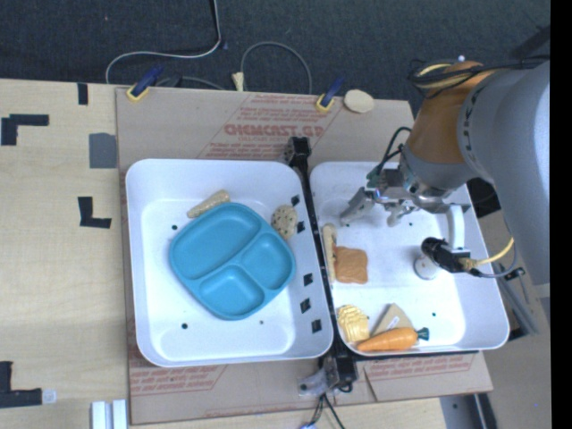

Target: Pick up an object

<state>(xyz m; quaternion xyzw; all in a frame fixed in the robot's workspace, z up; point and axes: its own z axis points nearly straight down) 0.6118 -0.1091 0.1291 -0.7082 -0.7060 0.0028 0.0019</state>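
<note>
My gripper (375, 209) hangs over the upper middle of the right bin (474, 315), open, with nothing between its fingers (357, 206). Below it and a little left, a brown toast slice (350, 264) lies on the bin floor, apart from the gripper. A pale stick (329, 243) lies along the bin's left wall. At the front of the bin are a yellow corn piece (352, 322), a tan wedge (391, 315) and an orange carrot (390, 339).
The left bin (147, 239) holds a blue divided plate (232, 262), a tan strip (208, 204) and a speckled cookie (284, 220). A pale round piece (358, 101) lies on the cardboard behind the bins. My arm covers the right bin's upper right.
</note>
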